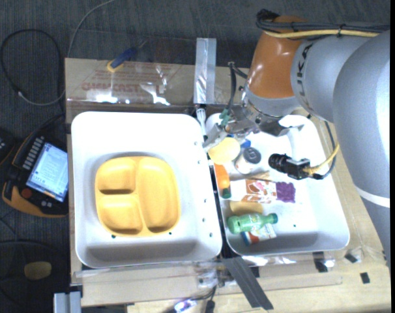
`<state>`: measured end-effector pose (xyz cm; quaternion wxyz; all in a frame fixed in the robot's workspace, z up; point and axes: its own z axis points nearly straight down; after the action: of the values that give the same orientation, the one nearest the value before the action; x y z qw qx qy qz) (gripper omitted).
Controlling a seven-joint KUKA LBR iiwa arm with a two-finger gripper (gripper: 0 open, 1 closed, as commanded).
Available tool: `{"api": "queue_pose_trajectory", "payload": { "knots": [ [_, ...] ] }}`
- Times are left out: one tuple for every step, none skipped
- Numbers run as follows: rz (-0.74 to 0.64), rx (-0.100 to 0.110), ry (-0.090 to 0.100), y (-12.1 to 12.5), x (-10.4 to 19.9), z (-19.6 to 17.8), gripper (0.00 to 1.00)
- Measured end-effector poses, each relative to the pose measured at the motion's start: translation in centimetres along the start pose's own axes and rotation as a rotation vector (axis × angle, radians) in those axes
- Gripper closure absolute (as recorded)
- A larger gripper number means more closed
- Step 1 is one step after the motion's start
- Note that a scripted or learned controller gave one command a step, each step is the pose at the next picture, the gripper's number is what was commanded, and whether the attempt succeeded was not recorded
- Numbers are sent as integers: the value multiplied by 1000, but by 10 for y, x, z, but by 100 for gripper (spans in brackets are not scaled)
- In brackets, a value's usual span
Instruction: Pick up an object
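Bright, even overhead illumination across both white bins (80, 175), near overexposure on the rims. Soft shadow beneath the yellow divided tray (137, 194) and along the inner bin walls. Specular glare on the clear plastic sheet (129, 83) and on the grey arm casing (360, 90). Dark, underexposed floor (28, 31) at left. Moderate sharpness overall; fine detail of small items in the right bin smeared, labels illegible.
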<state>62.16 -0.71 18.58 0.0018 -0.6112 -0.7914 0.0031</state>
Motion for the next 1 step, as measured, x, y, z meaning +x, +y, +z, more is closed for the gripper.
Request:
{"api": "queue_pose_trajectory", "payload": {
  "knots": [
    [120,0,4,-7,-1,6,100]
  ]
}}
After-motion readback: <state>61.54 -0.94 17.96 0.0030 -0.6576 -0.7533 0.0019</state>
